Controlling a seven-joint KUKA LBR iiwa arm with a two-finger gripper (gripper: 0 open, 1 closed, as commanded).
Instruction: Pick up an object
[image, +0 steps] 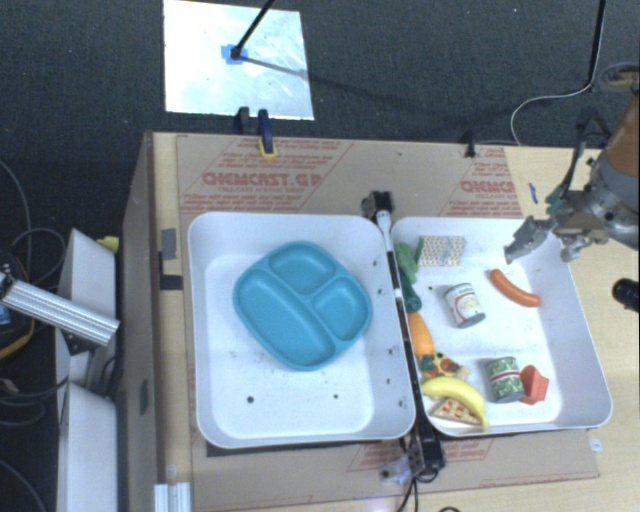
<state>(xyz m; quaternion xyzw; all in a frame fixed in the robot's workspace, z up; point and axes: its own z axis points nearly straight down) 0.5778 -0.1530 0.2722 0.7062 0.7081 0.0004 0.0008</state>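
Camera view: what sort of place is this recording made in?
Probably a robotics lab's pick-and-place bench. Two white bins sit side by side on a board; the right one holds toy food like a banana and sausage, and loose cables lie on dark carpet.

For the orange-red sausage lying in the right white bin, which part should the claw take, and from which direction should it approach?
Grip the orange-red sausage at its middle, coming straight down from above. It lies flat and slanted on the floor of the right white bin, with free space on both long sides, so fingers placed across its narrow width should fit. The claw sits just above it near the bin's far right corner.
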